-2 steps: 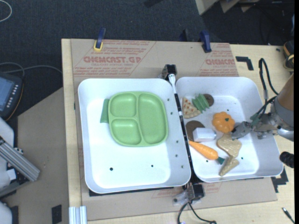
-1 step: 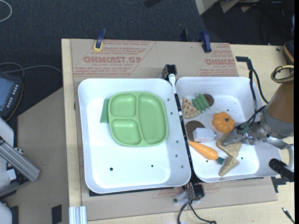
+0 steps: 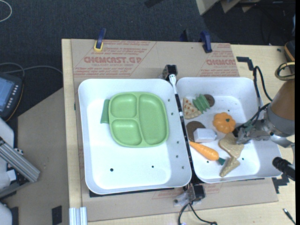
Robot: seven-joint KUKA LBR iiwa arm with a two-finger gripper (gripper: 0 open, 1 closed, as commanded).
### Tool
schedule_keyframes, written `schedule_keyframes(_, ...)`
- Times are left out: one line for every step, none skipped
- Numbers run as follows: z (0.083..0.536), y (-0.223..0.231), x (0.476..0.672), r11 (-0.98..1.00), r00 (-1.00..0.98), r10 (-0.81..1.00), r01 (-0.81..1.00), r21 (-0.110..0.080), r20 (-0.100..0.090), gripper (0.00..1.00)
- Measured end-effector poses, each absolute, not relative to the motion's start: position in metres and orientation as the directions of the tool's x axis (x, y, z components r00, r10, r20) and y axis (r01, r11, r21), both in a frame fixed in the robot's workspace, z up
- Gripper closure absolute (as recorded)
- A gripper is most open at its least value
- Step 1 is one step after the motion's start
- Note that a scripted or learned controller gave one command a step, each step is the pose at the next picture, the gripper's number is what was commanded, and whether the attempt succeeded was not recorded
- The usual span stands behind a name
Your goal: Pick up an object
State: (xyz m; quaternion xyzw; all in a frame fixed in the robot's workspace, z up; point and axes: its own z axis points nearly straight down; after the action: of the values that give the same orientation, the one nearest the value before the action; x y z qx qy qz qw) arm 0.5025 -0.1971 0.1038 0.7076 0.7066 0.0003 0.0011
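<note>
The right bin [image 3: 243, 90] holds several toy foods: an orange pumpkin [image 3: 223, 122], a carrot [image 3: 204, 150], a white block [image 3: 204, 135] on a brown disc [image 3: 193, 125], a waffle-patterned wedge [image 3: 190, 108], a green piece [image 3: 203, 102] and tan bread pieces [image 3: 230, 146]. My gripper [image 3: 240, 133] reaches in from the right and sits low in the bin, just right of the pumpkin and above the tan bread pieces. Its fingertips are dark and small against the clutter.
The left bin [image 3: 93, 158] bears a green three-compartment tray [image 3: 138, 118] with a green block [image 3: 104, 111] tucked at its left edge. A black divider clamp [image 3: 170, 72] sits between the bins. Cables [image 3: 260, 86] run along the right bin's right side.
</note>
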Motion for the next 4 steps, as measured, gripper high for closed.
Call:
schedule_keyframes(0.150,-0.191,0.509,0.002,-0.002,1.000,1.000,0.005,-0.003,1.00)
schedule_keyframes(0.194,-0.195,0.513,0.001,-0.001,1.000,1.000,0.006,-0.003,1.00)
schedule_keyframes(0.227,-0.195,0.514,0.001,-0.001,1.000,1.000,0.005,-0.003,1.00)
schedule_keyframes(0.216,-0.152,0.547,0.005,-0.005,1.000,1.000,0.003,-0.001,1.00)
